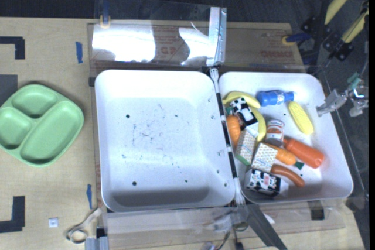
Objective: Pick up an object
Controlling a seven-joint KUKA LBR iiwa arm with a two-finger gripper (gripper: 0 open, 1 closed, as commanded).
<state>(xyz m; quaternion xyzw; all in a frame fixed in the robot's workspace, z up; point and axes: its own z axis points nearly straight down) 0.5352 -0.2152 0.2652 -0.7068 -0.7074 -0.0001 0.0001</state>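
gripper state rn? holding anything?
Gripper: at the right bin's right edge, nothing seen in it; open or shut cannot be told.

**Little of the robot on show**

At the right edge of the frame, mid-height, the gripper appears as a small pale grey metal assembly: angular bracket-like pieces with lighter, shiny edges, and a hint of teal on the outermost part. Finer detail is too small to tell.

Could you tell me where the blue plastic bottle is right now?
The blue plastic bottle lies near the far edge of the right white bin, between the yellow banana and the yellow corn cob.
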